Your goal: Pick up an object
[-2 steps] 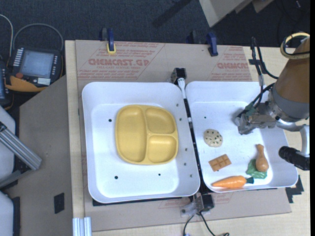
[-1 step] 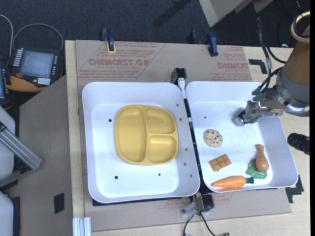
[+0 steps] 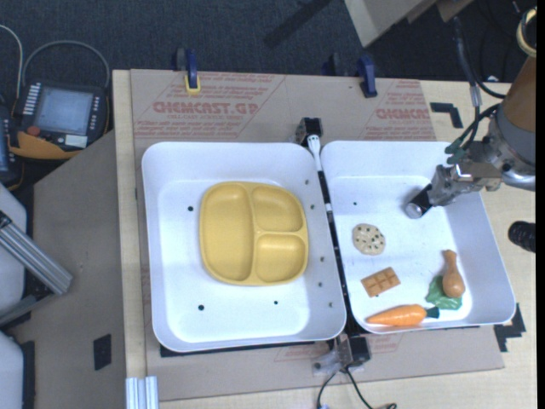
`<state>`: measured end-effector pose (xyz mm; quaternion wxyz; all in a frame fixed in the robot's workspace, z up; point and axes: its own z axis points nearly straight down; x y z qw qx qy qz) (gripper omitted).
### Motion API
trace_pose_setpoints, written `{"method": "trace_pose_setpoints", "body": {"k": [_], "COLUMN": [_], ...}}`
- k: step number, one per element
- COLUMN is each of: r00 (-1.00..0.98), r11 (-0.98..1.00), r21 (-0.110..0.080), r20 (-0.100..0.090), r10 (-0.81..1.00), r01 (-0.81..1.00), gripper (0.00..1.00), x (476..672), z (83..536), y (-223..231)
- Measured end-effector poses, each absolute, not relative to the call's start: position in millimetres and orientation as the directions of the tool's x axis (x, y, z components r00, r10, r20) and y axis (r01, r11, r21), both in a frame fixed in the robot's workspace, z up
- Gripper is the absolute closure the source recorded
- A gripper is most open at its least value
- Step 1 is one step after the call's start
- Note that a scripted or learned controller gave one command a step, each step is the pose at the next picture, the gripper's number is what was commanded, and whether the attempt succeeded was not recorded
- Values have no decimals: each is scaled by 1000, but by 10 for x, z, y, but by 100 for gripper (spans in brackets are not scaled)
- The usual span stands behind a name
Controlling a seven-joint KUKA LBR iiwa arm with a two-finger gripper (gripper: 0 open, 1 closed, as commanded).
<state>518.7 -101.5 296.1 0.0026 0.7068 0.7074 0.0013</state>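
Bench (image 3: 128, 228) of brown board carries two white bins side by side, their inner rims touching down the middle. The left bin (image 3: 170, 296) holds one thing, a yellow plate (image 3: 253, 233) with three compartments, lying flat near its centre. The right bin (image 3: 485, 228) holds four small toy foods, all gathered in its near half: an orange carrot (image 3: 397, 316) lying along the front wall, a brown drumstick (image 3: 451, 273) near the right wall with a green scrap just below it, a tan waffle (image 3: 381, 281) between the carrot and the cookie, and a round cookie (image 3: 369, 239) with dark chips close to the left wall. None of the four touches another, save the green scrap, which meets the carrot's leafy end.

The arm (image 3: 515, 135) comes in from the right and is cut off by the frame edge. Its gripper (image 3: 419, 204) hangs over the far half of the right bin, above bare white floor, well apart from the foods. Nothing shows between its fingers; how wide they stand cannot be made out from this angle.
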Motion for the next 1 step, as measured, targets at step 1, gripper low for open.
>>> {"method": "trace_pose_setpoints", "body": {"k": [1], "r00": [-4], "r11": [4], "r21": [3], "r20": [-1], "r10": [1000], "r01": [1000], "gripper": [100], "x": [5449], "z": [2901], "y": [-575]}}
